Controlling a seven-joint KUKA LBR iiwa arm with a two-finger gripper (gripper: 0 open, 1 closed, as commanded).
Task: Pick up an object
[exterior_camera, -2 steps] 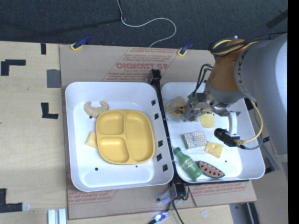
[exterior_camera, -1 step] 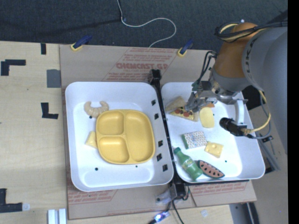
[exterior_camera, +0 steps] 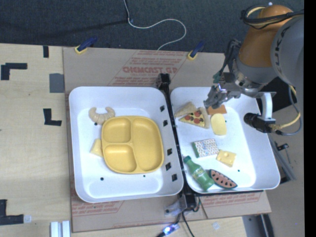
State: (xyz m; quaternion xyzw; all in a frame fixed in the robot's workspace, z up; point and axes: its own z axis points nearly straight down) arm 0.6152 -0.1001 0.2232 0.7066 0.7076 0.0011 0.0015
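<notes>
End effector (exterior_camera: 216, 101) over right bin (exterior_camera: 256, 157) – grip state unclear; triangular pizza slice (exterior_camera: 193, 116) beside; glossy green bottle (exterior_camera: 198, 174).

The right bin (exterior_camera: 256, 174) is crowded: pizza slice (exterior_camera: 193, 116) and lemon (exterior_camera: 219, 125) near its centre; cracker (exterior_camera: 205, 147), cheese wedge (exterior_camera: 226, 158), green bottle (exterior_camera: 198, 173) and watermelon slice (exterior_camera: 223, 178) toward 6 o'clock; bare floor lies toward 3 o'clock.

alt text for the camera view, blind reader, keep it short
The end effector sits low over the far edge of the right bin, beside an orange piece, a pizza slice and a yellow lemon-like toy. The left bin holds a yellow divided plate and a croissant.
</notes>
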